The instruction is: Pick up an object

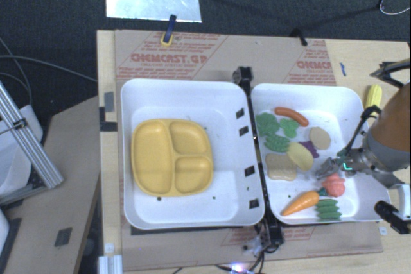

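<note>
Gripper (329, 168): lowered into right bin (350, 98); jaw state cannot be told.
Nearest item: red-pink toy (334, 186), rounded, just beside gripper.

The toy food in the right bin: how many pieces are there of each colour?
Green: 3 - leafy piece, second leafy piece, pod
Orange: 2 - sausage, carrot
Tan: 2 - round piece, bread slice
Yellow: 1 - lemon
Purple: 1 - small piece
Red: 1 - piece beside the hand
Total: 10
</note>
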Tool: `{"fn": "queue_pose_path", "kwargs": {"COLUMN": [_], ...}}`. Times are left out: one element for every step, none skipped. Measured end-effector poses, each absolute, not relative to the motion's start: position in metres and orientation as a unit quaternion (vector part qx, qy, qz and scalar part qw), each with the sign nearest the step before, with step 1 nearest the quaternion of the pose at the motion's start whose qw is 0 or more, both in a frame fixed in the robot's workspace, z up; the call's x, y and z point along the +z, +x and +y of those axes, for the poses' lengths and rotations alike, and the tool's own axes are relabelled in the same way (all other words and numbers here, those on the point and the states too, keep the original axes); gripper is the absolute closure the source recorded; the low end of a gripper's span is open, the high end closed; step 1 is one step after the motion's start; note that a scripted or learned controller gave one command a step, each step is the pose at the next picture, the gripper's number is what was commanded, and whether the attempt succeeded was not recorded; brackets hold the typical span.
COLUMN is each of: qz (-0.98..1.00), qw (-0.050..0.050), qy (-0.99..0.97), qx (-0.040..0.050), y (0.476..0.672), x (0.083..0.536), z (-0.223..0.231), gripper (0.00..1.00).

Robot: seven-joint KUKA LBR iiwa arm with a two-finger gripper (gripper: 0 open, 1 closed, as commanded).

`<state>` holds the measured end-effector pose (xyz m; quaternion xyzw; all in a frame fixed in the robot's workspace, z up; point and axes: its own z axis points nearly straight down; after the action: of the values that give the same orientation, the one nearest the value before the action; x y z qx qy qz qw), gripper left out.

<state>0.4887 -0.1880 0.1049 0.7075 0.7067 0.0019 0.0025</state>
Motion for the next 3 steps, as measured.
{"fn": "queue_pose_path", "kwargs": {"qz": [0.707,0.707,0.707], "qw": [0.001,0.000,0.001], "qy": [0.707,0.707,0.707], "qx": [0.0002,0.0000,0.0010], "y": [0.501,0.486,0.488], "x": [0.083,0.084,0.095], "z": [-0.207,-0.206,-0.207], "gripper": [0.00,0.00,1.00]}}
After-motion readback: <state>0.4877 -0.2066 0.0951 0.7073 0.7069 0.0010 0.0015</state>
